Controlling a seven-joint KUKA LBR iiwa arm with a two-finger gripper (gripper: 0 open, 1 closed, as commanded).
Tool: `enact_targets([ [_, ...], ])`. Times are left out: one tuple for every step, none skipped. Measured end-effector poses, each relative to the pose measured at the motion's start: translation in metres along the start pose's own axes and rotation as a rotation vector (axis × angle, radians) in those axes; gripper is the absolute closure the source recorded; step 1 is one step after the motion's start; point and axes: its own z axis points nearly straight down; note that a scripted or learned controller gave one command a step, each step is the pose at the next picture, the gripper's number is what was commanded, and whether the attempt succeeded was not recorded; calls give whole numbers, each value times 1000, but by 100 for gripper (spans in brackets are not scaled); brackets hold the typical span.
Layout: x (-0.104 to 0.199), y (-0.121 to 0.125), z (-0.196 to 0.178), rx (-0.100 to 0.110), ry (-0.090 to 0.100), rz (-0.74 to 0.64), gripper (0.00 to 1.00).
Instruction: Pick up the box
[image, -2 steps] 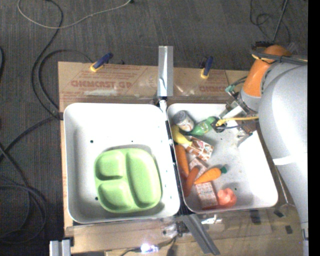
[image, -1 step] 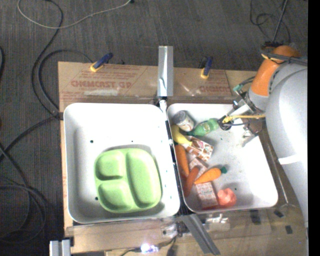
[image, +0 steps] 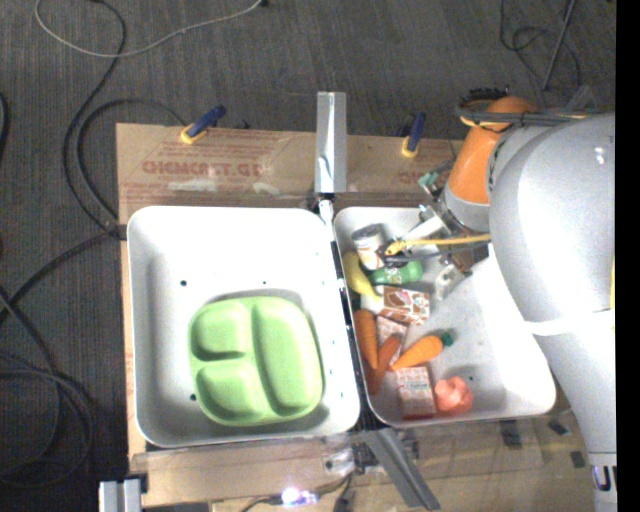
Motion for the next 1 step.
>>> enact_targets([
  [2, 3, 0, 10, -7, 22, 0],
])
